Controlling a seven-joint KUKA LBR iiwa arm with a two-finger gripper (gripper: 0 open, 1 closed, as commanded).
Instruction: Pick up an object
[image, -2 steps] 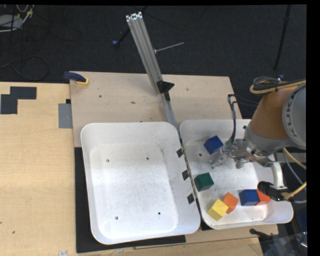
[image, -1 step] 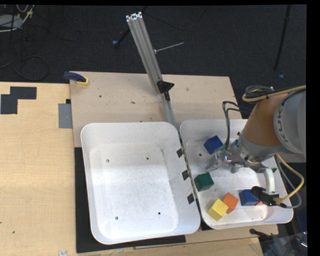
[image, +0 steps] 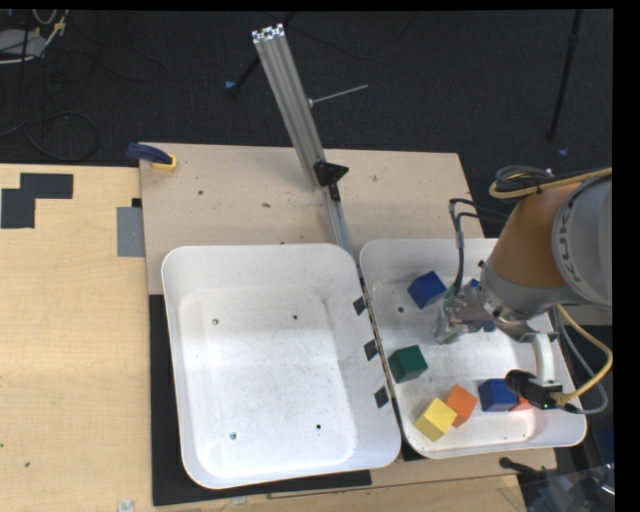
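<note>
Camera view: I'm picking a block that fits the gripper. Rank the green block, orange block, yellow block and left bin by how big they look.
1. Left bin, by far the largest.
2. Green block, yellow block and orange block: these look alike in size, too close to rank. The orange one is partly hidden behind the yellow one.

Right bin (image: 560, 432): blue cube (image: 426, 289); green cube (image: 407, 363); yellow (image: 436, 418), orange (image: 461, 403), blue (image: 497, 395) clustered.

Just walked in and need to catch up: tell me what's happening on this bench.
A grey KUKA arm reaches in from the right over the right bin, its gripper low among the blocks. It sits between the blue block and the green block. A yellow block, an orange block and a second blue block lie nearer the front. Nothing is visibly held. The left bin sits alongside.
</note>
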